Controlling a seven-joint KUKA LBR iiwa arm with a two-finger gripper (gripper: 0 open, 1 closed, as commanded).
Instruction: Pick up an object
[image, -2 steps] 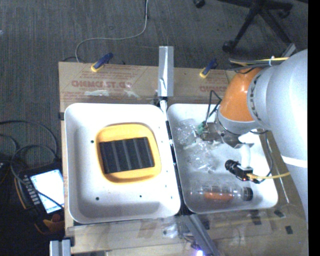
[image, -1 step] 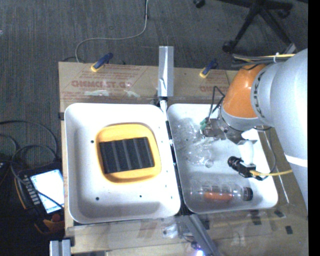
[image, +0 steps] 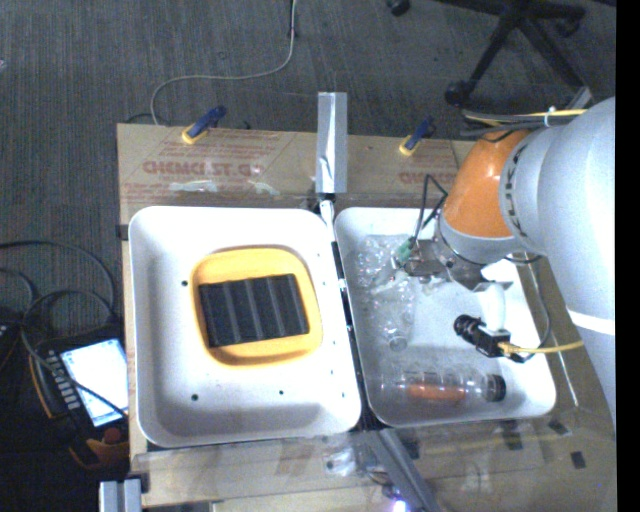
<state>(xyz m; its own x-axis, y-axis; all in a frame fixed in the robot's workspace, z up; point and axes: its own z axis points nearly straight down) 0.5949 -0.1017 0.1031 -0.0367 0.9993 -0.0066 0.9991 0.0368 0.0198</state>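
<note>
Frankly, the pincer (image: 425, 262) — grip state impossible to tell — hangs over crumpled clear plastic (image: 385, 290) that could slip or crush when squeezed.

Left bin (image: 160, 300): tray (image: 257, 305) at centre. Right bin (image: 540, 395): crumpled plastic (image: 385, 290) toward 10 o'clock, bottle (image: 445, 388) lying at 6 o'clock. Arm (image: 510, 200) enters over bin's 1 o'clock corner.

the grey arm (image: 570, 200) reaches in from the right, wrist angled down.
</note>
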